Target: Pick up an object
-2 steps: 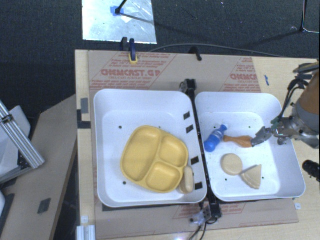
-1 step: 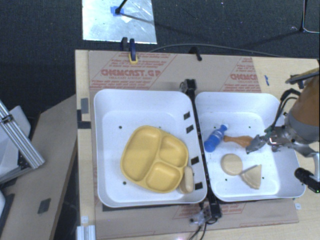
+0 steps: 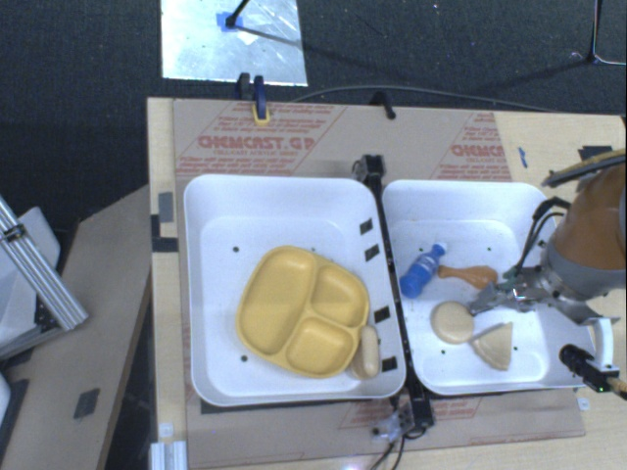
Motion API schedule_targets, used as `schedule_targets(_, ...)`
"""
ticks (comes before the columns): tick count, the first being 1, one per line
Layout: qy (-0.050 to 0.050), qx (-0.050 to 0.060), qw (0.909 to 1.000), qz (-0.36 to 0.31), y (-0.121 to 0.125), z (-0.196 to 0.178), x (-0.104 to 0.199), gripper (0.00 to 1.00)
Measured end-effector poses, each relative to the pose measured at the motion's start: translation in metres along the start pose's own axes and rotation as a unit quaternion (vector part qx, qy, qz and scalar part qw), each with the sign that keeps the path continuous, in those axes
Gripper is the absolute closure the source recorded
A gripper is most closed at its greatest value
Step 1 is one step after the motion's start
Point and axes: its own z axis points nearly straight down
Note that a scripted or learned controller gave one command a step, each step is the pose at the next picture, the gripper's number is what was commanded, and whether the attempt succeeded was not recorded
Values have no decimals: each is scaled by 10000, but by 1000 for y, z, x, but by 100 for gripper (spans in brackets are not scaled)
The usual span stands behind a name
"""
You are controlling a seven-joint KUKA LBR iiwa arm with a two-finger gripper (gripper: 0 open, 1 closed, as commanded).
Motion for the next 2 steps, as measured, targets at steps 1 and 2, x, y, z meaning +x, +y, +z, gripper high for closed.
schedule_targets(1, -3, -15, 10000, 1, 1, 1, 0, 0)
schedule_targets(2, -9, -30, 10000, -4, 2, -10, 0, 100)
